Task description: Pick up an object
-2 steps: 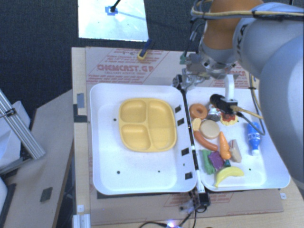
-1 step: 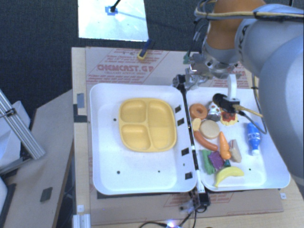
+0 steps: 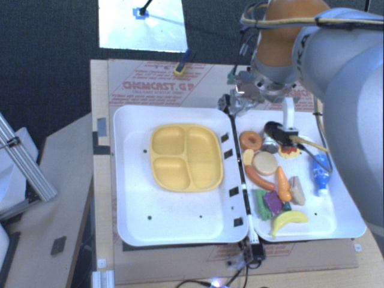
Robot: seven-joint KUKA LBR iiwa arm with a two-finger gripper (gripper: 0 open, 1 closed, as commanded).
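Toy foods lie in the right bin [image 3: 343, 218]: a brown donut [image 3: 250, 140], a round tan disc [image 3: 265, 162], a red sausage [image 3: 259, 178], an orange carrot [image 3: 283, 184], a purple piece [image 3: 273, 201], a green piece [image 3: 262, 204], a yellow banana [image 3: 288, 220], a tan block [image 3: 297, 191] and a blue tube [image 3: 320, 177]. A yellow and red piece [image 3: 290, 152] lies partly hidden behind the robot's wrist parts. My gripper [image 3: 235, 104] hangs over the right bin's far left corner, above and left of the donut, with nothing seen in it.
The left bin [image 3: 132, 215] holds a yellow divided plate [image 3: 185, 157]. A black-clipped divider [image 3: 237, 168] separates the bins. The grey arm [image 3: 348, 71] covers the right bin's far right side. A yellow and blue tool [image 3: 182, 65] lies on the cardboard behind the bins.
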